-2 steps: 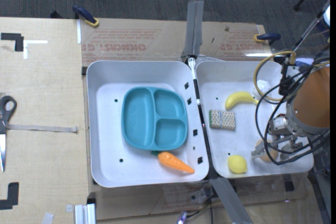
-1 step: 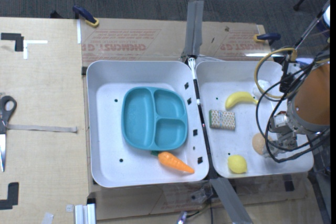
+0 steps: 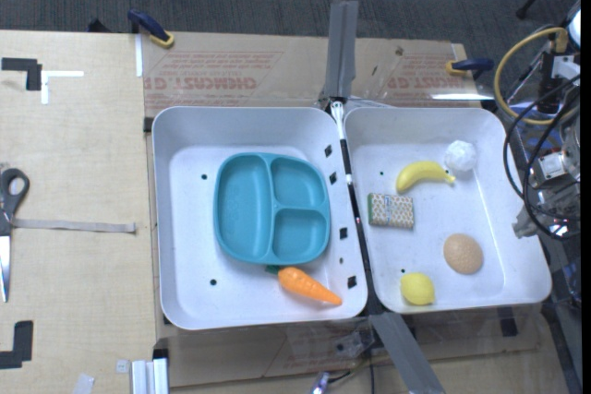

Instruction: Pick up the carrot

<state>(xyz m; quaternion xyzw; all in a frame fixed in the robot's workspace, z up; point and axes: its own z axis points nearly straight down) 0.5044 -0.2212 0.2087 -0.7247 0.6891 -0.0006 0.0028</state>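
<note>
The orange carrot lies on its side in the left bin, near the front wall. Its green-stubbed thick end touches the front edge of a teal divided plate, and its tip points right toward the divider between the bins. Part of the arm with looped yellow and black cables stands at the right edge of the view, beyond the right bin and far from the carrot.
The right bin holds a banana, a white crumpled ball, a speckled green block, a brown egg-shaped thing and a lemon. Scissors lie on the bench at far left.
</note>
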